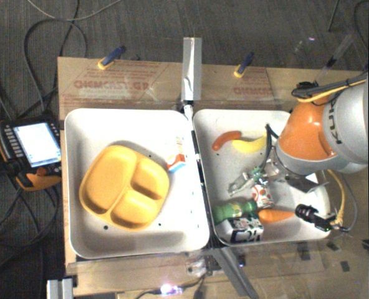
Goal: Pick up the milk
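Milk carton (pixel 178 156), white with red and blue print, lies tilted in the left bin (pixel 85 238), close to that bin's right wall and just beside the upper right corner of the yellow divided plate (pixel 125 185). The gripper (pixel 252 178) hangs over the right bin (pixel 309 226), well apart from the carton, its metal fingers (pixel 242 182) pointing down and left above a small red and white can (pixel 263 196); whether they are spread or closed I cannot tell, and nothing shows between them. Below lie a green bottle (pixel 233 210), a dark carton (pixel 245 231) and an orange carrot (pixel 275 216). A red sausage (pixel 225 139) and a banana (pixel 250 144) sit near the bin's far wall
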{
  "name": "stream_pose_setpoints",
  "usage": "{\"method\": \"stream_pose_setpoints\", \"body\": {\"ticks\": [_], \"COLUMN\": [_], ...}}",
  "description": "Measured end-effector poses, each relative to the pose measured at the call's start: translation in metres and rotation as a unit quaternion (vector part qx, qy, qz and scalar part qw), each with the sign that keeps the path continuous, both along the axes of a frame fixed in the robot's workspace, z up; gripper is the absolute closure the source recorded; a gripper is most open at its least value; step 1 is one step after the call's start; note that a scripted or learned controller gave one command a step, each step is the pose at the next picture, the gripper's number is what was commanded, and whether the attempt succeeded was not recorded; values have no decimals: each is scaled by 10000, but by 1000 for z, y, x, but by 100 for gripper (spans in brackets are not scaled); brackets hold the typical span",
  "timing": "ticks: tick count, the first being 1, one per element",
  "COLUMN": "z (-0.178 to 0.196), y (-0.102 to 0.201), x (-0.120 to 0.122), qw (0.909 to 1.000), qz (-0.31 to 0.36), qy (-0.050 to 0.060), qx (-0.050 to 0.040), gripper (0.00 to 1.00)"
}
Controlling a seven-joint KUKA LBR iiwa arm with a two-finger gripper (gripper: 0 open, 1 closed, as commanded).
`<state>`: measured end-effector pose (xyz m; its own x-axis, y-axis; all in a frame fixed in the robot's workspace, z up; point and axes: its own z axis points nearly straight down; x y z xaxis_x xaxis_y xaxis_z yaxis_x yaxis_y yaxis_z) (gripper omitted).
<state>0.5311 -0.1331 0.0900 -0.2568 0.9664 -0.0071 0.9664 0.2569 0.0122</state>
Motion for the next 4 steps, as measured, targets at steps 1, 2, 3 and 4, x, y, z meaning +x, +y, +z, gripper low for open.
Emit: {"method": "stream_pose_setpoints", "body": {"ticks": [1,2,3,4], "z": [10,196,219,174], "y": [1,-24,-28,-42], "x": [1,-15,1,-48], "qw": [10000,9985,9988,9996], "qz": [0,540,487,258], "qy": [-5,67,63,79], "qx": [4,5,10,8], "gripper": [100,100,100,100]}}
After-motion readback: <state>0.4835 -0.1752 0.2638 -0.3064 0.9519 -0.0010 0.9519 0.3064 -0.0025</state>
